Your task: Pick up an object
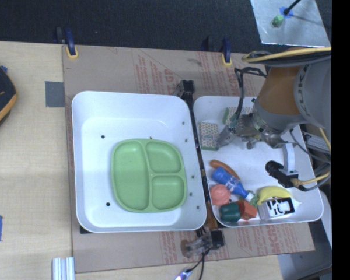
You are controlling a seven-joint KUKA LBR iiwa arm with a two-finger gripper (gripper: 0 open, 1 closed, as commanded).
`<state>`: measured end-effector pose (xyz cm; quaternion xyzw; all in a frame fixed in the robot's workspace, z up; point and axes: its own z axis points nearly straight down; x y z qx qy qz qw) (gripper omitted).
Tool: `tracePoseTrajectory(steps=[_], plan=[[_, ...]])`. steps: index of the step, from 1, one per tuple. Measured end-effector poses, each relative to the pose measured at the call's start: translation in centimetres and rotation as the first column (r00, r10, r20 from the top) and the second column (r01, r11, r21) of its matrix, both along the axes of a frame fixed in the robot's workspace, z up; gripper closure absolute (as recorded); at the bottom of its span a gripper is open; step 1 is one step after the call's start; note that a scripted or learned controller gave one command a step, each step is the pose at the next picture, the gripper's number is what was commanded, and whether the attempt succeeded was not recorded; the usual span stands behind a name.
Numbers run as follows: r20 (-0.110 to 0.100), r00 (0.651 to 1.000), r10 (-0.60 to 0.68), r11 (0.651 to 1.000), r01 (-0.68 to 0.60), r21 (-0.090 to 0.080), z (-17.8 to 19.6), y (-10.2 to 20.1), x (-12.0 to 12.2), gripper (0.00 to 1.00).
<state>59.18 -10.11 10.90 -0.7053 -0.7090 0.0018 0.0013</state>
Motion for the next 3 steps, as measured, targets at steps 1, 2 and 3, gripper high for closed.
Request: tracePoseTrajectory(steps=[1,2,3], plan=[[0.003,1.0,-0.002,1.0,0.002,-0.001,6.1,-7.2,5.3,0.0],[-0.001,1.0,0.0,1.0,0.0,0.0,1.7,-0.5,0.2,0.0],[0.001,1.0,-0.002,1.0,0.002,0.0,-1.7,-5.5,6.0,0.0]])
